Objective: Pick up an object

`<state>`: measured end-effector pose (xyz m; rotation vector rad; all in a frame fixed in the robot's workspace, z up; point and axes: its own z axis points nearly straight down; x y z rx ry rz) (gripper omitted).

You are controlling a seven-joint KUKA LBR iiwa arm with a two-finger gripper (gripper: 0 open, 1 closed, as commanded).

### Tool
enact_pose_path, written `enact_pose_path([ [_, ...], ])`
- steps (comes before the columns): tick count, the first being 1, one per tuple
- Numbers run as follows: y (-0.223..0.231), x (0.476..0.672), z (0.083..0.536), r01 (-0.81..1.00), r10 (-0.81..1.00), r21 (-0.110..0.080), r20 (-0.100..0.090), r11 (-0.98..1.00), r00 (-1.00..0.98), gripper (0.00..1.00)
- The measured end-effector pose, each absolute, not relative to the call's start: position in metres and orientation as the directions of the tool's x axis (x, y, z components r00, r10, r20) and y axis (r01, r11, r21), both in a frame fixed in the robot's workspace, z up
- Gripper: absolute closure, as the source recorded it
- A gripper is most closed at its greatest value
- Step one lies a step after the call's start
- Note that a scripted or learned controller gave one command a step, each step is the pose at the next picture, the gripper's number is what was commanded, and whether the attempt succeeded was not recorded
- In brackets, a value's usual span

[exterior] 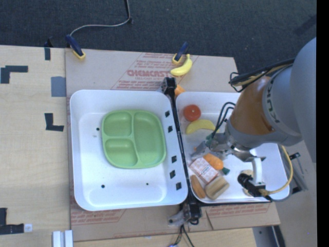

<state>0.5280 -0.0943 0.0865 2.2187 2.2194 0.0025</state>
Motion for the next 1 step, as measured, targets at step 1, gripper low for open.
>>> enact_pose_path([
  [1,-0.0952,0.5288,0.0962,1.0,1.0,0.006,-0.004,0.0,0.0,1.0],
])
